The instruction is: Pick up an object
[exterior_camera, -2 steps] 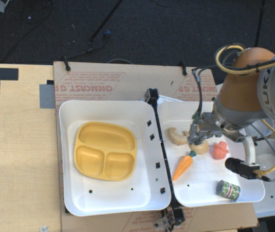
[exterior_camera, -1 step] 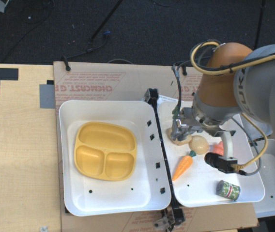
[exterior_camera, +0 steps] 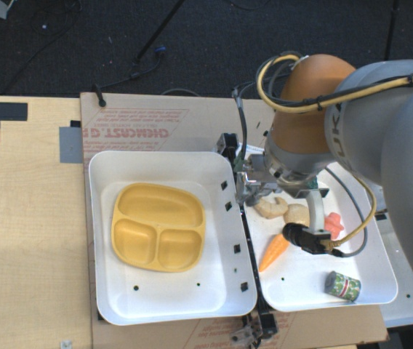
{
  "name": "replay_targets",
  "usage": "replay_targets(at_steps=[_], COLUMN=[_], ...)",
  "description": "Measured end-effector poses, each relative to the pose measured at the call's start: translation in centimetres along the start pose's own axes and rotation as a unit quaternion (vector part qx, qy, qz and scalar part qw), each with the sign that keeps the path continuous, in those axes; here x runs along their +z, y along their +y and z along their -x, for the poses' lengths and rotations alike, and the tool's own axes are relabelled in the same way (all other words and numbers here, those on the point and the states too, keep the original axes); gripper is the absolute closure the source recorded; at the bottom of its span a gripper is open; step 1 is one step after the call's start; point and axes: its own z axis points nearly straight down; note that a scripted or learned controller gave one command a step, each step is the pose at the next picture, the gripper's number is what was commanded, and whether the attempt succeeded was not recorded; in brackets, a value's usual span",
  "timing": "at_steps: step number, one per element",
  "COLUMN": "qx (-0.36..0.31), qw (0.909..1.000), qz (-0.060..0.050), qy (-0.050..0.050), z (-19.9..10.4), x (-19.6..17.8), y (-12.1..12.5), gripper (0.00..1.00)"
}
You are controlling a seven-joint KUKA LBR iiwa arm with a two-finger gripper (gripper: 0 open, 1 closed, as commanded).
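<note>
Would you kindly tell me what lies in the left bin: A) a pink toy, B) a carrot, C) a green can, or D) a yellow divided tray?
D: the yellow divided tray lies in the left bin, while the carrot and green can lie in the right bin.

fixed overhead camera, slanted down on both bins [exterior_camera: 97,238].

The arm [exterior_camera: 337,115] covered the upper part of the right bin [exterior_camera: 381,282]; beside the carrot [exterior_camera: 274,253], beige pieces [exterior_camera: 279,209] lay partly hidden and unidentifiable.
</note>
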Motion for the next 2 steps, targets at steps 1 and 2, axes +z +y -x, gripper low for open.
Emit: replay_targets(at_steps=[1,2], qx=[0.0,0.001], qw=[1.0,1.0], qz=[0.0,-0.001], qy=[0.0,-0.001], z=[-4.91,-4.74], x=[0.25,0.24], y=[0.66,0.62], gripper=[1.0,0.0])
